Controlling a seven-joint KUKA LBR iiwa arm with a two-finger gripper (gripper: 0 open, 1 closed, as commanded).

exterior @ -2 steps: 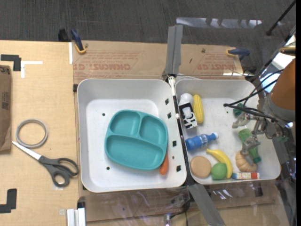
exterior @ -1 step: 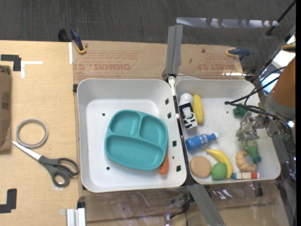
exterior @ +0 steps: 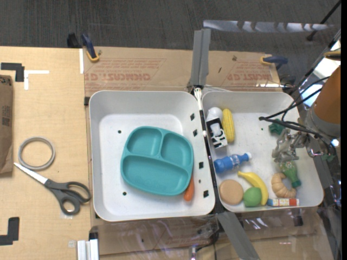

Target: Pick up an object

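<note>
A dark grey carpet lies behind a light wooden bench (exterior: 49,118) with a sheet of brown cardboard (exterior: 141,72) on it. Near the bench's left edge sit a roll of tape (exterior: 36,153) and a pair of grey-handled scissors (exterior: 57,189).

The left bin (exterior: 103,112) holds a teal plate with three sections (exterior: 157,160) in its middle. An orange carrot (exterior: 188,190) lies just beside the plate's lower right rim, close to the bin's right wall.

The right bin (exterior: 255,102) holds many small things. Near its left wall lie a white bottle with a black label (exterior: 216,127) and a yellow corn cob (exterior: 228,124), side by side. Below them lies a blue bottle (exterior: 230,162). Along the front wall sit a tan round bun (exterior: 231,191), a green ball (exterior: 252,197) and a yellow banana (exterior: 255,181) that curves over the ball. Next come a croissant (exterior: 282,186) and a small tube (exterior: 282,202) by the front right corner.

The gripper (exterior: 284,148) hangs over the right side of this bin, near a green toy (exterior: 290,173). I cannot tell how its grip stands, and nothing shows in it.
</note>
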